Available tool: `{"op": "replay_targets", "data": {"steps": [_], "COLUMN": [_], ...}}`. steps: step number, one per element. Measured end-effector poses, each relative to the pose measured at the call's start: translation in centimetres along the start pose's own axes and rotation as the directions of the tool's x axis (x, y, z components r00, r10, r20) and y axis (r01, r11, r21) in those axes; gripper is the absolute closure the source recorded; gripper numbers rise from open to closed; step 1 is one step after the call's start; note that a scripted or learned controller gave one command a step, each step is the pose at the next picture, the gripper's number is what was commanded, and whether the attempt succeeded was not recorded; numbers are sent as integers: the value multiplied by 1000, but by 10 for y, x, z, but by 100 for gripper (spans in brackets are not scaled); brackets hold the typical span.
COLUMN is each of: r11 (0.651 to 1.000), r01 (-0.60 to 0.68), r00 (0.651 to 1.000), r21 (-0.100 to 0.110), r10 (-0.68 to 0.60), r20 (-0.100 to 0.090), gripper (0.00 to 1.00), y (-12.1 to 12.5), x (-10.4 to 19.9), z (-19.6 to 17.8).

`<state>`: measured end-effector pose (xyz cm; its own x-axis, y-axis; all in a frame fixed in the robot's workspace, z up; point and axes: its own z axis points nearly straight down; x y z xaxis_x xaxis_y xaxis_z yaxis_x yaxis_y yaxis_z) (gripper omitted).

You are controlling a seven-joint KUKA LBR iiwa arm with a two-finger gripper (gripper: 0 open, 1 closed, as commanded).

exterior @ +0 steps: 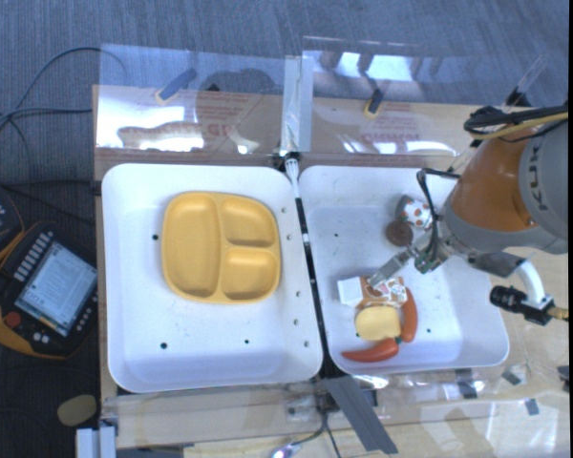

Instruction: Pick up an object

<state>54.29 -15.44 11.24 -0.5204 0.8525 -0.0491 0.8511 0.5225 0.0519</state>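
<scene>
In the right bin (477, 346) the gripper (401, 265) hangs low over a small heap of toy food, reaching in from the right edge of the camera view. Whether it is released or clenched cannot be told, and nothing can be seen caught in it. Just below and slightly left of the tool lie a yellow lemon-like piece (376, 323), a red chili pepper (372, 351) along the near wall, a white block (350, 290) and an orange-and-white packet (387, 292). The packet is the nearest candidate, almost under the tip, so the coming move is probably a short drop. The yellow divided plate (221, 246) sits alone in the left bin (134, 351).
</scene>
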Motion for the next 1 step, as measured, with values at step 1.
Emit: {"op": "replay_targets", "data": {"steps": [1], "r11": [984], "r01": [-176], "r00": [984], "r21": [-5], "r10": [176], "r20": [8], "gripper": [0], "y": [-23], "x": [31], "z": [-2]}}
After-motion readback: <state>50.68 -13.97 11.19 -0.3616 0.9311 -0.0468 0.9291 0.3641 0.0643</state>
